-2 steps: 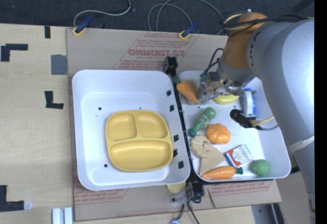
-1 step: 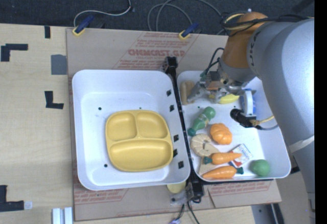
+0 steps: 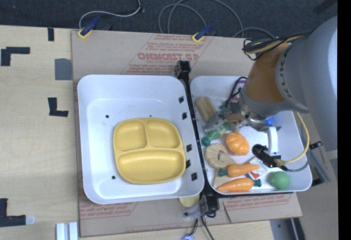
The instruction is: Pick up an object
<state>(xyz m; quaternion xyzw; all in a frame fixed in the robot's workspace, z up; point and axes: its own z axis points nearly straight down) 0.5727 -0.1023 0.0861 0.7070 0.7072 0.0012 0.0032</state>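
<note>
Jaws cannot be read: the gripper (image 3: 235, 117) is down in the right bin (image 3: 300, 124), tucked under the grey arm (image 3: 323, 69) and its orange band (image 3: 264, 77). Whether it is clenched, released or grasping anything cannot be told.

Closest to the jaws, just to their left in the view, lies a tan cylinder (image 3: 205, 106), set at a slant. Below that, also just beside the jaws, is a small teal piece (image 3: 211, 136). Straight below the jaws in the view, near them, sits an orange rounded fruit (image 3: 237, 143). Further down and a little left is a beige ridged disc (image 3: 216, 155). One carrot (image 3: 242, 169) lies right against its lower edge; whether the two touch I cannot tell. A second carrot (image 3: 235, 184) lies beyond that, near the bin's front wall.

A green ball (image 3: 279, 180) lies well down and to the right of the jaws, in the bin's corner. A small blue thing (image 3: 269, 121) shows just right of the jaws, too hidden to name.

Well apart to the jaws' left, the left bin (image 3: 90, 124) holds a yellow divided plate (image 3: 149, 150), lying flat.
</note>
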